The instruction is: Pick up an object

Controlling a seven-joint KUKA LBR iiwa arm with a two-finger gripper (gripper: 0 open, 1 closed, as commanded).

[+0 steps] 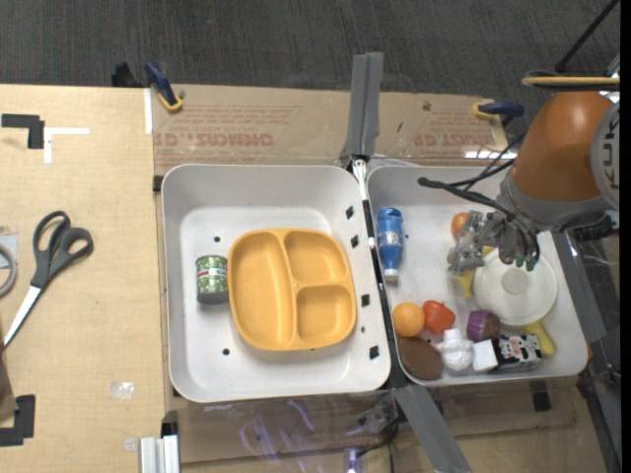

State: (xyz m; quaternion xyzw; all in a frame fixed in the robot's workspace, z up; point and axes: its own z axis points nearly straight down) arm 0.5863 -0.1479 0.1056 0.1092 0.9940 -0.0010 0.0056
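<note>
Two white bins sat side by side on your worktop (pixel 79 363). The left bin (pixel 187 363) held one yellow divided tray (pixel 293 288) and one small can (pixel 211 279) touching its left edge. The right bin (pixel 424 195) held one white bowl (pixel 515 286), one blue bottle (pixel 389 239), one orange ball (pixel 408 317). Your end effector (pixel 493 244) hung over the bowl's left rim; whether it was apart or together, I couldn't tell. One pair of scissors (pixel 49 254) lay far left.

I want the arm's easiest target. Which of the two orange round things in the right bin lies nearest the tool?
The orange ball at the bin's far side, just left of the tool; the other orange ball sits nearer the front, beside a red piece.
</note>
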